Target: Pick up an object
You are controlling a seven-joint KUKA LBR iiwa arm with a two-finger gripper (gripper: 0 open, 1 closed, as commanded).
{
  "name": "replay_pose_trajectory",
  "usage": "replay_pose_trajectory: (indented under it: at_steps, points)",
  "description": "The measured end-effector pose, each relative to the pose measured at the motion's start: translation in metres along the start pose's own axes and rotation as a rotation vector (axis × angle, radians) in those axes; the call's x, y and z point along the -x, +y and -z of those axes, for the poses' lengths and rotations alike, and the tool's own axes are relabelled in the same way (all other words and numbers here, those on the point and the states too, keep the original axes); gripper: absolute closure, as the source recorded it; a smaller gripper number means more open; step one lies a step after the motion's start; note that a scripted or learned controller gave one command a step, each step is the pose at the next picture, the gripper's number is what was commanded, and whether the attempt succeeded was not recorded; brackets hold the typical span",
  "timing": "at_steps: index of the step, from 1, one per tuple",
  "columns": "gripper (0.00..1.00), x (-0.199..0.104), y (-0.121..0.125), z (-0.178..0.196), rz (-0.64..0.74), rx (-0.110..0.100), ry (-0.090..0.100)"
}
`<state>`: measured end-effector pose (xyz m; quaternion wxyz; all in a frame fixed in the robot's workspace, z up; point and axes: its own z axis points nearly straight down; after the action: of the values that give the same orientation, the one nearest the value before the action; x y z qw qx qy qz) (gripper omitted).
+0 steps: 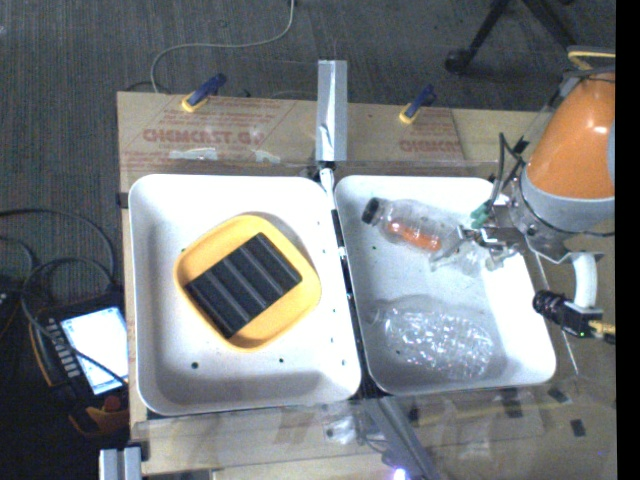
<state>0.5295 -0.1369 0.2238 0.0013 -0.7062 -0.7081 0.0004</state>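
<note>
Faded red block lettering runs across the cardboard sheet (pixel 215 133) lying on the counter behind the left bin (pixel 150 203); it appears to read "CHEMCAST", followed by further characters too washed out to make out. A second, partly hidden line of the same red print stands on the cardboard behind the right bin (pixel 520 363), too small and cut off to read. The lit screen of a handheld device (pixel 90 343) on the floor at left shows marks too small to read.

Grey-and-orange arm (pixel 572 158) low at right, hand (pixel 490 230) pointing left.
</note>
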Motion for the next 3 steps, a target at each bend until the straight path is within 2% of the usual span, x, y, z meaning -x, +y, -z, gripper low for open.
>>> replay_pose_trajectory:
  at_steps: [1, 2, 3]
  points:
    - [0.00, 0.012, 0.096, -0.063, 0.038, 0.000, -0.003]
    - [0.00, -0.009, 0.127, -0.133, 0.101, 0.013, -0.006]
    - [0.00, 0.008, 0.070, -0.133, 0.174, 0.013, -0.005]
